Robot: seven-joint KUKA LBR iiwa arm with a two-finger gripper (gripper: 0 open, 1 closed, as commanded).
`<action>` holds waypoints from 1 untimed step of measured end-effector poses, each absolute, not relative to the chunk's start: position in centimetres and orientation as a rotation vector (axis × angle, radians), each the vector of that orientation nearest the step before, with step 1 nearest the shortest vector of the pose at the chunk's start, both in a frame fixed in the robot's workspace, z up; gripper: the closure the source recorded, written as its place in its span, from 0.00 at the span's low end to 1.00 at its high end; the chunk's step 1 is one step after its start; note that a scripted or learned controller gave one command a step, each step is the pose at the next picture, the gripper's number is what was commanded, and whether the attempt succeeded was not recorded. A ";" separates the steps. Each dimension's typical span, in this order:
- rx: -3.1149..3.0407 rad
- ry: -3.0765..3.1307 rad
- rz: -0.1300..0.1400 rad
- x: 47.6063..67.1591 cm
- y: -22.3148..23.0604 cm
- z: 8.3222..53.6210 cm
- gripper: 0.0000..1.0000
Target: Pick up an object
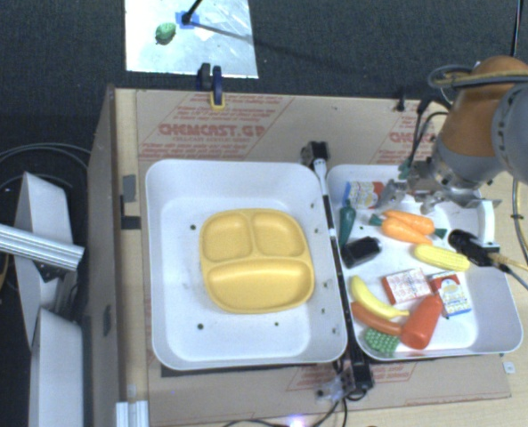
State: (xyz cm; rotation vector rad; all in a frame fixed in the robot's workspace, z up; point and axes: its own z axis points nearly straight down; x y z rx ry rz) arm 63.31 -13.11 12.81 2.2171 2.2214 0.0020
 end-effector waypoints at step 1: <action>2.216 2.225 0.003 66.9 -12.1 11.6 0.00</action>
